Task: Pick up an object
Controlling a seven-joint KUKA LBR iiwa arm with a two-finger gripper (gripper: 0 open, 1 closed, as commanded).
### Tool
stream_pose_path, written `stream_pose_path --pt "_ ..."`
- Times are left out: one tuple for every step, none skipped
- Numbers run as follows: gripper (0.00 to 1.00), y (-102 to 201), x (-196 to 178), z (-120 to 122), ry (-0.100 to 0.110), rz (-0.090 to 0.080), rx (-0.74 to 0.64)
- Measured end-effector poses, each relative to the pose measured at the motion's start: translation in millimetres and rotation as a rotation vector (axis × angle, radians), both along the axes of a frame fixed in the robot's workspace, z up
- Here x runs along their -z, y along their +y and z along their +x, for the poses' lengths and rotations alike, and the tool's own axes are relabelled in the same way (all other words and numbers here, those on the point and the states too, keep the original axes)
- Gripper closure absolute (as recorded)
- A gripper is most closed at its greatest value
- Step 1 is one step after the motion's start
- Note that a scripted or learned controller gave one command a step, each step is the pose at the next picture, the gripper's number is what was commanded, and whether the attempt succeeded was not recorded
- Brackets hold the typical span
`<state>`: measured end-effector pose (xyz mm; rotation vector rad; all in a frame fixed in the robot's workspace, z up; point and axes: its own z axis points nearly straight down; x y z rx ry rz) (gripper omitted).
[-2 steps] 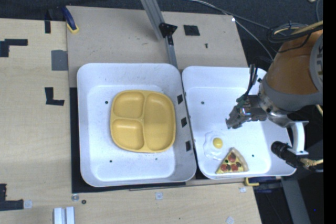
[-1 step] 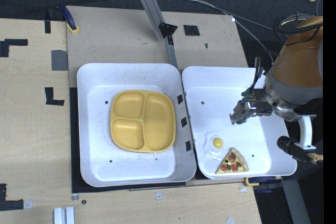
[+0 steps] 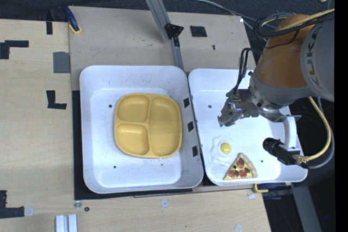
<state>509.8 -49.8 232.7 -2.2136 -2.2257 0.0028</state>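
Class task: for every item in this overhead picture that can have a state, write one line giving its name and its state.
Yellow divided plate: upright, flat in the left bin.
Toy fried egg: flat, yolk up, right bin.
Toy pizza slice: flat, toppings up, beside the egg.
Gripper: above the right bin, holding nothing visible.

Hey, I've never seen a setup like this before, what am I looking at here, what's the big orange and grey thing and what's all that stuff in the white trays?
This is one camera fixed above a workbench, looking down at a slant. The big grey and orange thing is a robot arm reaching in from the right. Its end effector hangs over the right white bin; nothing is visibly held in it. Near that bin's front edge lie a toy fried egg and a toy pizza slice, side by side. The left white bin holds a yellow divided plate with three compartments. The arm's job is to pick up an object, and that has not yet happened.
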Motion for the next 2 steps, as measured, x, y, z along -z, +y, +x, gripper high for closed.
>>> stream_pose_path --pt "1.00 46.8 3.9 24.2 -0.002 0.000 -0.002" --pt "1.00 102.3 4.4 26.7 -0.001 0.001 -0.002"
